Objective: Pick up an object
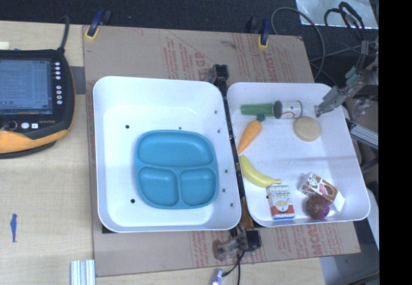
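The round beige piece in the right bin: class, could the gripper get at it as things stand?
Probably yes. The gripper sits at the right bin's far right rim, close to the round beige piece, which lies apart from the small can, with nothing between them.

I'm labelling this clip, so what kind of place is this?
Probably a robotics lab bench: two white bins clamped on cardboard, toy food like a banana in one, and a teach pendant beside them.

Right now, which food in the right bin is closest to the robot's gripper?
The round beige bun; it sits just below the gripper, nearer than the other food.
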{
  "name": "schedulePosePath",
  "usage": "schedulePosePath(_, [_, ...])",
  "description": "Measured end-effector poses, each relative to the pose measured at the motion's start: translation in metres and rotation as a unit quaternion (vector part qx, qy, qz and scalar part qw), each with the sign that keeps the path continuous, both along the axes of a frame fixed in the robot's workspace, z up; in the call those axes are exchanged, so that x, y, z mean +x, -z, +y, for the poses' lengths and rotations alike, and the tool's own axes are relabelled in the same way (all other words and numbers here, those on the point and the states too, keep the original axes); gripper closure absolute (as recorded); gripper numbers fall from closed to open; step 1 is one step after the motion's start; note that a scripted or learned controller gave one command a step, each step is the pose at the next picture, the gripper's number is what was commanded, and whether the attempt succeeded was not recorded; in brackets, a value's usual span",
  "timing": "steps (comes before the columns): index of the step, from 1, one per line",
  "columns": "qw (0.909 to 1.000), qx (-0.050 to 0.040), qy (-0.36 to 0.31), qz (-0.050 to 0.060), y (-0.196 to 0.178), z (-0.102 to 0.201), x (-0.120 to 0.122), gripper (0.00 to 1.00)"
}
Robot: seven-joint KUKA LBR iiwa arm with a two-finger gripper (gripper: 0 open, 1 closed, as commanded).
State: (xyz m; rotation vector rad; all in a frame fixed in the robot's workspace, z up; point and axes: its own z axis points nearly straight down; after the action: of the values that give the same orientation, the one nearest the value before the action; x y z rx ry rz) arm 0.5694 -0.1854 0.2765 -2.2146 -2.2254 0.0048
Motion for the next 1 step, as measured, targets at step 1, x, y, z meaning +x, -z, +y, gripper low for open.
schedulePosePath(1, [1.0000,0.0001,-0.001,0.002,0.1126,0.0181,0.0536,0.00])
